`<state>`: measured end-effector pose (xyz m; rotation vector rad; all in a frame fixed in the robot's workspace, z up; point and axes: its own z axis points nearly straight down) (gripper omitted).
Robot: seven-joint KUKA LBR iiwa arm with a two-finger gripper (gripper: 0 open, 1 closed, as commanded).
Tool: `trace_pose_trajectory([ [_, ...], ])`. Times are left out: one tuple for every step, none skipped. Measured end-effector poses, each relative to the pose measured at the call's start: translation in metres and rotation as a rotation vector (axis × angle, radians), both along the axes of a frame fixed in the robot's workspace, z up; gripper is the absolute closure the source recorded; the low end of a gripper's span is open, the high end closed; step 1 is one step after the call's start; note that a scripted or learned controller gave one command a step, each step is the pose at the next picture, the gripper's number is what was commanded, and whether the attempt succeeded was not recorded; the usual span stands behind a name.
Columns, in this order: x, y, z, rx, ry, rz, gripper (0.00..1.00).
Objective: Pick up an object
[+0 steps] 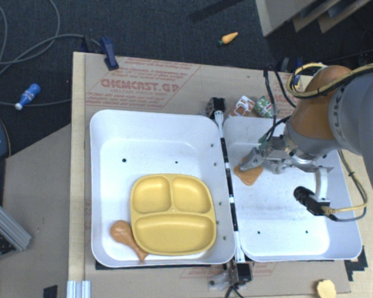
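The arm reaches in from the right, its orange band above the far part of the right bin (295, 239). The tool (254, 161) hangs low over that bin's left side, close to the divide between the two bins. Just below its tip lies a small orange-brown object (249, 175), resting on the bin floor beside the left wall; whether the tool touches it cannot be told, and how wide the tool stands cannot be told either.

In the left bin (110, 146) a yellow divided tray (172, 213) sits toward the near side, with an orange drumstick-shaped toy (127, 235) tucked against its near left corner. On the surface (146, 82) just beyond the right bin's far edge lies some small crumpled packaging (254, 106). A yellow piece (326, 289) lies at the near right, past the right bin.
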<state>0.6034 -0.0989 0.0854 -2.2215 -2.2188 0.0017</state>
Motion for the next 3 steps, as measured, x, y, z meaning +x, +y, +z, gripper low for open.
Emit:
trace_pose_trajectory([
  [-0.005, -0.003, 0.000, 0.000, -0.001, 0.001, 0.00],
  [0.006, -0.006, -0.001, -0.001, -0.004, 0.003, 0.00],
  [0.014, 0.008, 0.000, -0.001, -0.005, 0.003, 0.00],
])
